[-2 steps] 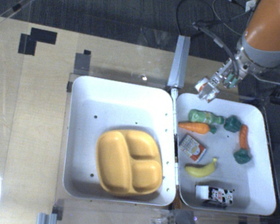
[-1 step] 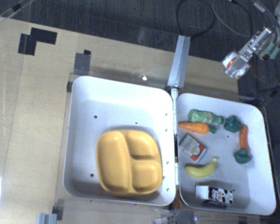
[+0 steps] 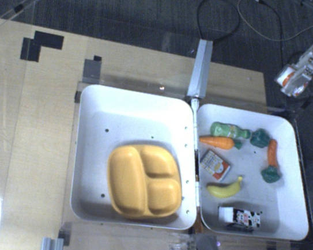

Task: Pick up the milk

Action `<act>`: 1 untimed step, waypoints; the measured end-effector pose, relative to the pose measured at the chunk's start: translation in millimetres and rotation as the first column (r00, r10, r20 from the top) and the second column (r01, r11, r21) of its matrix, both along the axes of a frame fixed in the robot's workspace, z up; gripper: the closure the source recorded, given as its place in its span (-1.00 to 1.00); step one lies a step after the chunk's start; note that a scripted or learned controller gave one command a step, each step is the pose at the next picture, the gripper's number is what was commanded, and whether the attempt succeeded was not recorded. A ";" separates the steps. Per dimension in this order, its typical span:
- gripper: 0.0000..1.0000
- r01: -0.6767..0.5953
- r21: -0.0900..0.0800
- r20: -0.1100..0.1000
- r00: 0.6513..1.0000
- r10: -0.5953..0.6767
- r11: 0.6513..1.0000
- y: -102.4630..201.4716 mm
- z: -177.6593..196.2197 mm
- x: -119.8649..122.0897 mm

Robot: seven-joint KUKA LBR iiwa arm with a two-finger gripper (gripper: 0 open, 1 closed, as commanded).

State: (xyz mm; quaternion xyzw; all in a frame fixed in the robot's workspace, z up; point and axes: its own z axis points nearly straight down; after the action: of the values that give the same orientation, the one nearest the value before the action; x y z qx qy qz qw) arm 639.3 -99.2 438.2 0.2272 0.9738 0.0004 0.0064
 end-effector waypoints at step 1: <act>1.00 -0.003 -0.001 0.011 1.000 0.003 1.000 1.0 13.7 1.4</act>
State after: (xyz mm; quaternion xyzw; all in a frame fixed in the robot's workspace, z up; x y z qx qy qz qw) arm 640.7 -98.2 451.9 0.2258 0.9741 0.0010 0.0122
